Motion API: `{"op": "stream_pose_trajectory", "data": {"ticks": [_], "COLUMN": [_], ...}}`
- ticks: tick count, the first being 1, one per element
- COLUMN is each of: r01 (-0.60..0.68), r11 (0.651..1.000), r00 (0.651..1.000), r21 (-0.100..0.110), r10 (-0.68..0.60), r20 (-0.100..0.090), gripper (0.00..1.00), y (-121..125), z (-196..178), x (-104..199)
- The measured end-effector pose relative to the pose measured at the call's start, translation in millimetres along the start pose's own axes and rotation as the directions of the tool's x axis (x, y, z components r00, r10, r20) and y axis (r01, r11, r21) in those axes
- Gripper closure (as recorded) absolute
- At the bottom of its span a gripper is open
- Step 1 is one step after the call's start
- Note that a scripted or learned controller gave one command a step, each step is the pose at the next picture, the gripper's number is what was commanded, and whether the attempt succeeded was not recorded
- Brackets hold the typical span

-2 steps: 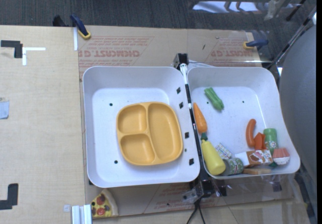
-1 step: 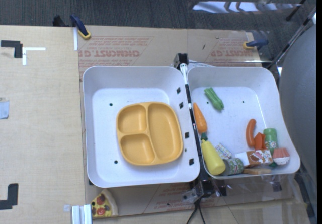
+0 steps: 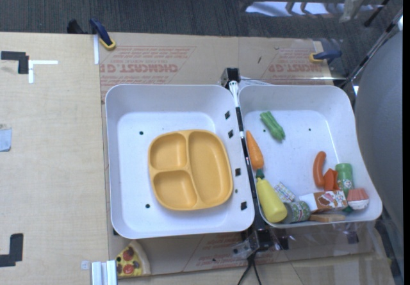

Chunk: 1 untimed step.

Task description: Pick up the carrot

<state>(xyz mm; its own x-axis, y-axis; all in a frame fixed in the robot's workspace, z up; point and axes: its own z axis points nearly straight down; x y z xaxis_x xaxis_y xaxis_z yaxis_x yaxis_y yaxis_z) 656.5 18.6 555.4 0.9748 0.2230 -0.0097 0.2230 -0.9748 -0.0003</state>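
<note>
- Your worktop [image 3: 51,149] carries two white bins; the right bin [image 3: 301,101] holds the carrot [image 3: 254,150].
- It lies along that bin's left wall, long axis near-far, green end nearest you.
- You cannot tell the hand's state.

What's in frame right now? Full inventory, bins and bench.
carrot: 1, orange, right bin, against its left wall
green vegetable: 1, green, right bin, upper middle
yellow bottle: 1, yellow, right bin, below the carrot
sausage: 1, orange-red, right bin, right side
small packaged items: several, mixed colours, right bin, lower right corner
divided plate: 1, yellow, three compartments, left bin
white bins: 2, white, side by side on bench
pizza slice toy: 1, red and yellow, bench, below left bin
clamps: 2, blue and yellow, cardboard's top edge
robot arm: 1, grey, right edge
</note>
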Motion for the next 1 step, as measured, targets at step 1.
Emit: {"op": "stream_pose_trajectory", "data": {"ticks": [1], "r01": [0.003], "r11": [1.000], "r00": [1.000], "r21": [0.000], "r10": [-0.003], "r20": [0.002], "gripper": [1.00], "y": [-0.3], "z": [-7.9], "x": [0.8]}}
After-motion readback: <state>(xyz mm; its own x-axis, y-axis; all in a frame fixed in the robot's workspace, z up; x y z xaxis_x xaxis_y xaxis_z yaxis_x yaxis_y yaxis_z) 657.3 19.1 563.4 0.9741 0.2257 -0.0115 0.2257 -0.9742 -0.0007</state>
